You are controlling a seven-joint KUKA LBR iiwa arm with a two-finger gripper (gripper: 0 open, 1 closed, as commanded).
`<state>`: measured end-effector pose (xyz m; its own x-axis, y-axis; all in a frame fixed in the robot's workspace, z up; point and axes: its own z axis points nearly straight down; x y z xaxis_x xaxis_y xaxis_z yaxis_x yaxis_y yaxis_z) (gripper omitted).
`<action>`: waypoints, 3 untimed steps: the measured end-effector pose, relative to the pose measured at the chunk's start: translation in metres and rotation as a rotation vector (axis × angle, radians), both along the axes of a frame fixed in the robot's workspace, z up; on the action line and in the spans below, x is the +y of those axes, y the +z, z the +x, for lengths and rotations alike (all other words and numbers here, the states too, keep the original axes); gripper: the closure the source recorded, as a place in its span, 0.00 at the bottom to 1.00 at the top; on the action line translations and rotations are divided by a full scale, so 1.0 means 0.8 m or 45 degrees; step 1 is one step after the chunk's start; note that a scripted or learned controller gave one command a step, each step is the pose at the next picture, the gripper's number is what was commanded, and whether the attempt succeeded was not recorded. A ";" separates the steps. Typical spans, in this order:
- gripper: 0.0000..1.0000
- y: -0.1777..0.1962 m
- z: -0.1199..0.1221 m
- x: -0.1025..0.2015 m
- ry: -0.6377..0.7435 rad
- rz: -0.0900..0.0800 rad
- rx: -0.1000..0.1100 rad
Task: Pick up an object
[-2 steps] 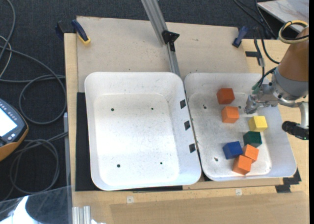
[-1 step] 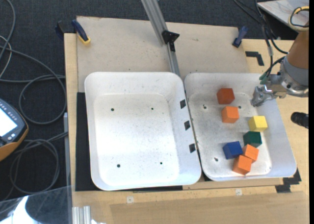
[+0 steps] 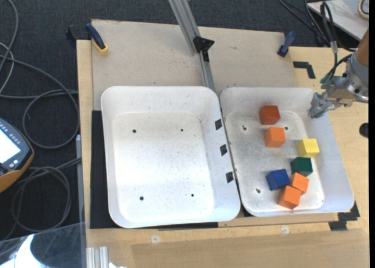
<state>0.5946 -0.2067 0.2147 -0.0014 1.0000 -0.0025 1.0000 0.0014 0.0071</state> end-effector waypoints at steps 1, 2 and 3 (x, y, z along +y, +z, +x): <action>1.00 0.020 0.003 0.067 0.006 0.005 0.004; 1.00 0.010 0.003 0.137 0.006 0.007 0.011; 1.00 0.027 0.007 0.214 0.008 0.006 0.005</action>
<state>0.6001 -0.0359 0.2362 -0.0076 1.0000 0.0025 1.0000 0.0076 0.0029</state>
